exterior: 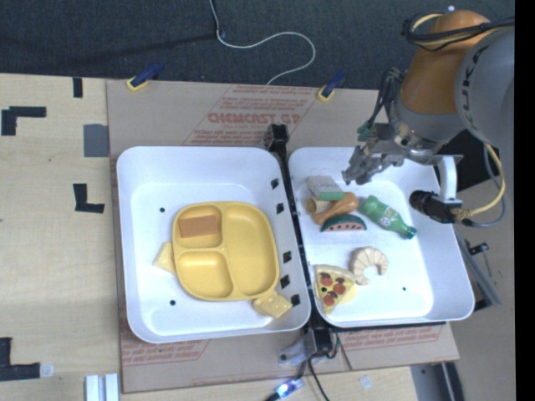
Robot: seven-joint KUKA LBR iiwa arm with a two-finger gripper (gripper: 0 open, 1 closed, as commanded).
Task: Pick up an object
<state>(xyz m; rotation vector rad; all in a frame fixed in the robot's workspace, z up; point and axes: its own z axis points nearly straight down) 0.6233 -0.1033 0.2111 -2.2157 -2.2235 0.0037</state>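
Up at the upper right of the frame, the gripper [361, 172] hangs over the back edge of the right bin [435, 299], its dark fingers pointing down and to the left with nothing between them; whether they stand wide or narrow I cannot tell. Just below and left of the fingertips lie the toy foods: a carrot [333, 200] with a green end, a watermelon slice [343, 222] touching it from below, and a green bottle [386, 216] tilted toward the lower right. Farther toward the bottom of that bin sit a shrimp [369, 261] and, beside it to the left, a pizza slice [332, 287]. Behind the gripper rises the arm's orange band [435, 73]. Across the divider, the left bin [146, 174] holds a yellow compartment tray [251, 249] with a brown block [199, 223] in its upper left compartment, and a cheese wedge [273, 305] touches the tray's lower right corner.
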